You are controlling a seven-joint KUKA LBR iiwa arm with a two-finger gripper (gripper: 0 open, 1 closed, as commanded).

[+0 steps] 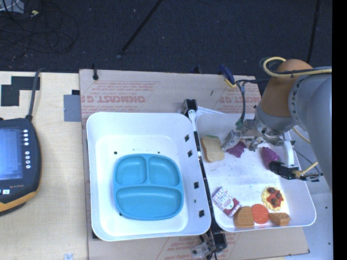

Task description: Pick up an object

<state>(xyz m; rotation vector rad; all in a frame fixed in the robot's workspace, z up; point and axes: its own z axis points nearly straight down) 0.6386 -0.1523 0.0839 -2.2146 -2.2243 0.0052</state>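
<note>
Camera view has the gripper [242, 140] low in the right bin [309, 213], its fingers narrowly spread around nothing, just above a purple piece [236, 150]. Beside them a bread slice [212, 148] lies lengthwise toward the bin's far edge. A blue divided plate [147, 187] sits in the left bin [103, 145]; cardboard [135, 93] lies beneath.

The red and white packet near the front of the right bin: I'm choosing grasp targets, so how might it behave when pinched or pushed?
The packet lies flat on the right bin floor, so it probably won't roll and may be hard to get fingers under. It looks thin and wrapper-like, so likely light and somewhat floppy. A push would probably slide it toward the orange pieces beside it.
</note>
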